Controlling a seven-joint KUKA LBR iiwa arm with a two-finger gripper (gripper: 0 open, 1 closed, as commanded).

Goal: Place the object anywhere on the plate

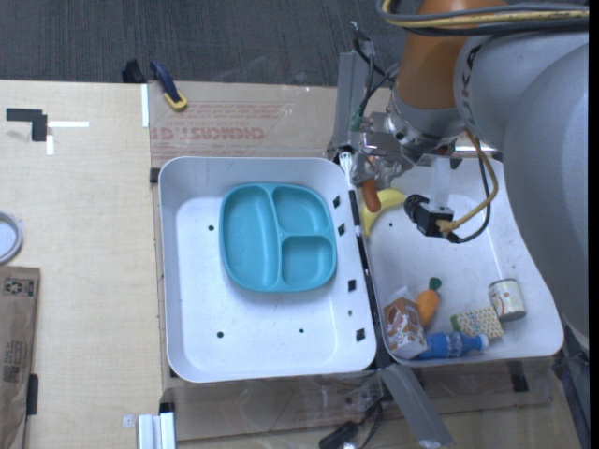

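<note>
Turquoise plate (278, 237) with three compartments lies in the left bin (187, 344) — nothing on it. Over the right bin's (529, 279) near-left corner hangs the gripper (372, 178), a red-orange piece and a yellow banana (382, 205) just below it (whether the fingers clamp them, I cannot tell).

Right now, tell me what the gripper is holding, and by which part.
Cannot be told for sure. The gripper sits right over a small orange-red object beside a yellow banana, but whether either is actually gripped isn't visible.
</note>
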